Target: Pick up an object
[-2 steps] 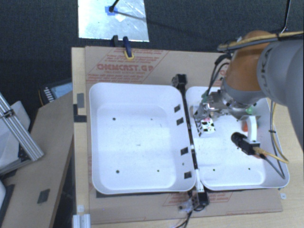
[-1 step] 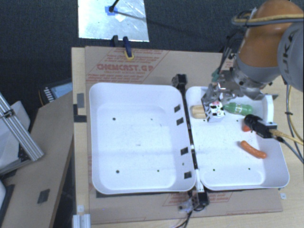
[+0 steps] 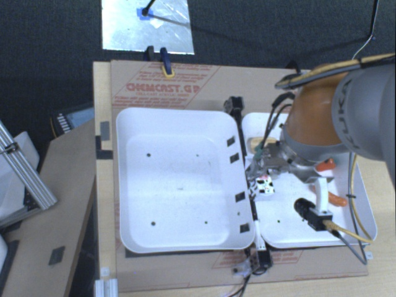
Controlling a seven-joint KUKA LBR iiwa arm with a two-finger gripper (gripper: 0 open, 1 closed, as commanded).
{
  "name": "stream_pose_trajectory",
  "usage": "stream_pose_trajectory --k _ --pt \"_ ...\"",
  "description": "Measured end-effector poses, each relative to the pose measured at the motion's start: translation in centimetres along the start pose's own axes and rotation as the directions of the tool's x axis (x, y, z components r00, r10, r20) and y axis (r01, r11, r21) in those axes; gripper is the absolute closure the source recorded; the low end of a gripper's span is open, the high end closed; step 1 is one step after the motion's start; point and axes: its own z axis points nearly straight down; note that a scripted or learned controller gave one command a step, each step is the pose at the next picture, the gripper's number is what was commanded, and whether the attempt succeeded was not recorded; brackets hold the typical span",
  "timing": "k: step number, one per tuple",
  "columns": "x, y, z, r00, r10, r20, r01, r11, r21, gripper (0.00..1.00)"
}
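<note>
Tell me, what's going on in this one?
The grey arm reaches in from the right, its hand low over the right bin, close to the wall beside the left bin. A small white piece with dark marks lies right by the hand, with orange pieces farther right. Whether anything is gripped, I cannot tell.

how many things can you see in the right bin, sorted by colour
orange: 2, upper piece and lower piece
tan thing: 1
black-and-white thing: 1
total: 4 showing; the arm may hide more
</note>
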Motion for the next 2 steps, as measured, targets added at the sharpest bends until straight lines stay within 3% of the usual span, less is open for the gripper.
stream_pose_trajectory --k 1,2 --pt "3.9 5.1 -9.1 1.000 -0.008 -0.001 0.008 1.000 -0.020 1.00" --pt "9.4 1.3 -8.6 1.000 -0.009 -0.002 0.009 1.000 -0.005 1.00"
